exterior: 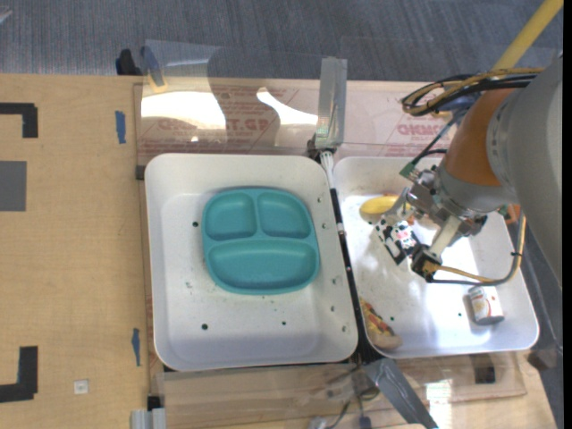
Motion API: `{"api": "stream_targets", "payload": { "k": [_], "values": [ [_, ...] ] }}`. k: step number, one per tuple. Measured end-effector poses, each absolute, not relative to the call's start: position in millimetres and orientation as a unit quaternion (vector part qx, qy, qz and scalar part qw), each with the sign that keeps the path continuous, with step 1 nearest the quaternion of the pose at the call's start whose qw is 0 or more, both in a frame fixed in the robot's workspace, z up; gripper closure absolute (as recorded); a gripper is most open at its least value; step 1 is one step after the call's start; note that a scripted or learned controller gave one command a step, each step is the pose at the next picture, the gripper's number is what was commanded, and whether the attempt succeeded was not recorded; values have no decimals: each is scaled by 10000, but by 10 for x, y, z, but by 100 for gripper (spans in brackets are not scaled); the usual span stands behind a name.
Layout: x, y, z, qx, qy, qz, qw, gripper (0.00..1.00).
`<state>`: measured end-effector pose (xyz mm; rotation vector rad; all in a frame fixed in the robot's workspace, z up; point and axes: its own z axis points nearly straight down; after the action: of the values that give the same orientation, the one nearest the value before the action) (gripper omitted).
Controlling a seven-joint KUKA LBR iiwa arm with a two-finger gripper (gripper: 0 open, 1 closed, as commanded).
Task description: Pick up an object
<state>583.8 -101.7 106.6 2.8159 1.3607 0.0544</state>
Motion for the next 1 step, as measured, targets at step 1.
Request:
{"api": "stream_targets", "payload": {
  "k": [1],
  "values": [
    [6294, -1015, 1057, 9669, 2548, 142, 24, 0]
  ]
}}
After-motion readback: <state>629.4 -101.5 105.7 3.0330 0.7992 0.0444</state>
